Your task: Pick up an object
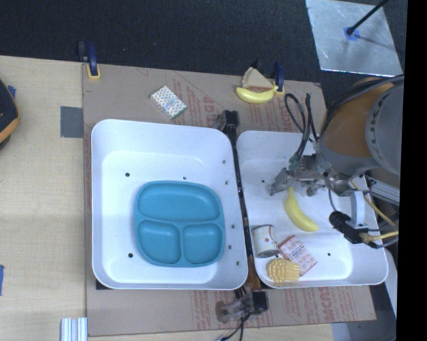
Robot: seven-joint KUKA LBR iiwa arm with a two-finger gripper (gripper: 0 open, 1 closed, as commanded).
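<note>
My gripper [297, 184] hangs over the back part of the right bin [364, 273]. It is open, and its two grey fingers [279, 184] are spread apart. A yellow banana [300, 214] lies in that bin just below the gripper, its upper tip near the gap between the fingers, but nothing is held. Toward the bin's front lie a small can [265, 239] on its side, a pink and white packet [299, 252] and a yellow corn cob [283, 271].
The left bin [116, 145] holds a blue divided plate [178, 223]. Behind the bins on the cardboard lie a second banana with a sandwich piece [256, 91] and a patterned packet [168, 101]. Cables [299, 113] loop behind the right bin.
</note>
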